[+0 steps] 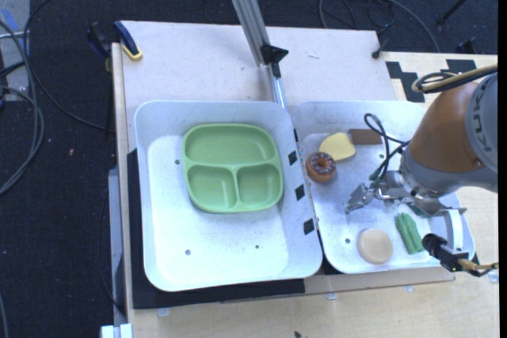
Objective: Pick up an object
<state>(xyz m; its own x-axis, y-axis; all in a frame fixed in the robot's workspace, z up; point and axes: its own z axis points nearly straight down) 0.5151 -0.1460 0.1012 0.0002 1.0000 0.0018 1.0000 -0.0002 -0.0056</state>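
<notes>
Tabletop (206, 51), pale and speckled, carries two shallow white bins side by side, seen from above at a slant. Left bin (166, 249) holds a light green divided plate (234, 167) with three compartments, lying flat near the bin's middle. Right bin (337, 249) holds the smaller items. Grey robot arm (451, 142), with an orange band above the wrist, reaches in from the right and covers much of that bin's right side.

Its tool (355, 200) hangs low over the middle of the right bin, pointing left, over bare bin floor. Nothing shows between its tips, and whether they are apart or together cannot be told at this size.

Smaller things lie around it: a yellow piece (337, 145) and a brown block (366, 136) at the far side, a round brown doughnut-like toy (322, 165) just beside the yellow piece, a pale round disc (375, 244) near the front, and a green stick-shaped item (409, 233) just beside the disc.

By the look of things, no object is picked up yet; choosing, gripping and lifting all remain.
</notes>
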